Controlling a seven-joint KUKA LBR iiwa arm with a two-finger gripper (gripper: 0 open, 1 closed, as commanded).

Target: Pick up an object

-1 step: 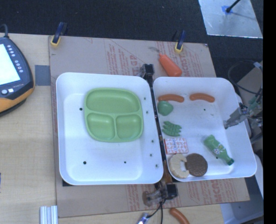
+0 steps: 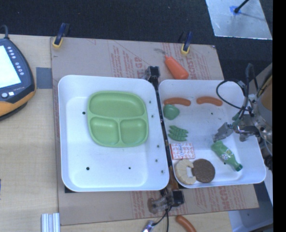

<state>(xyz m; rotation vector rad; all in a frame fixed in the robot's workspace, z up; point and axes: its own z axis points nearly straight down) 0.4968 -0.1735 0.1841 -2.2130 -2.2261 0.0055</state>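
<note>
Right bin [image 2: 251,178] (white), green bottle [image 2: 226,155] — just below fingers [image 2: 223,132]

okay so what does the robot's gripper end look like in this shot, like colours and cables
The gripper is small, with thin grey metal fingers on a silvery, boxy wrist block at the right bin's edge. A black cable loops above it, and a tan-orange patch of the arm shows behind.

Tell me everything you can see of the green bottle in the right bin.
The green bottle looks like a small plastic toy with a pale label band around its body. It lies on its side on the floor of the right bin, slanted, neck toward the bin's lower right corner. The gripper hangs just above its upper end; contact can't be judged. The cookie lies apart to its left.
</note>
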